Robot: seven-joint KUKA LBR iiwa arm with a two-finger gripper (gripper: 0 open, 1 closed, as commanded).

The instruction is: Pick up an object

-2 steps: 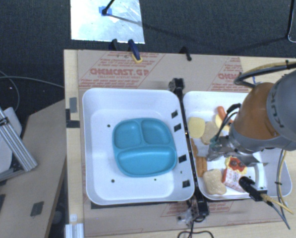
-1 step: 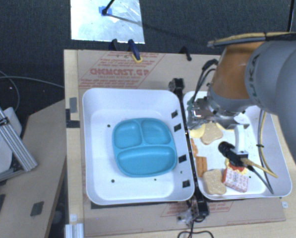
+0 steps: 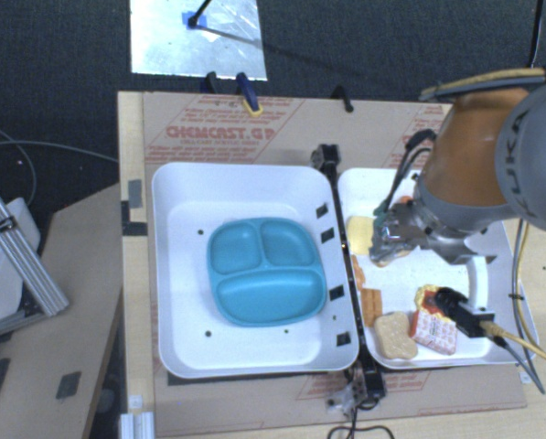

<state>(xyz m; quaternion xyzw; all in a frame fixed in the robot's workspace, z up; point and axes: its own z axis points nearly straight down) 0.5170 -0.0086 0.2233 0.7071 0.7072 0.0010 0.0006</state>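
Gripper [image 3: 389, 241]: low in right bin [image 3: 492, 359], centre-right of frame; grip state cannot be told.
Advice: a single item, e.g. bread slice [image 3: 396, 335], should be centred before closing.

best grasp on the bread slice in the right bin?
Probably a top-down pinch across the bread slice on its narrower width. It lies flat near the right bin's front rim, with the red-and-white packet close against its right edge, so fingers fit better at the front and back edges than beside the packet.
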